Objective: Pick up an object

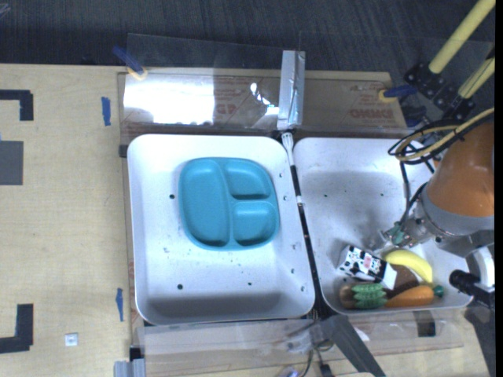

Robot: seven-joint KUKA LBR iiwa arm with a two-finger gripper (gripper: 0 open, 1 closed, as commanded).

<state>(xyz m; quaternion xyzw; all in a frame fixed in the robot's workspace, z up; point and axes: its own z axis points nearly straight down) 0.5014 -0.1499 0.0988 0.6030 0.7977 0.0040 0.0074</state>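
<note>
In the right bin (346,171), several toy items are crowded into the near right corner. They are a black-and-white cow-patterned block (361,263), a yellow banana (413,262), an orange carrot (410,295), a green ridged piece (368,293) and a brown piece (402,277) tucked between them. My gripper (399,234) reaches in from the right, just above the banana's upper end and up-right of the cow block. The orange band (471,179) and grey wrist (449,220) sit behind it.
The left bin (149,210) holds a blue divided plate (229,201) near its middle. A divider rim (300,218) separates the two bins. Black and yellow cables (424,140) hang over the right bin's far right corner. A clear panel (204,93) stands behind the bins.
</note>
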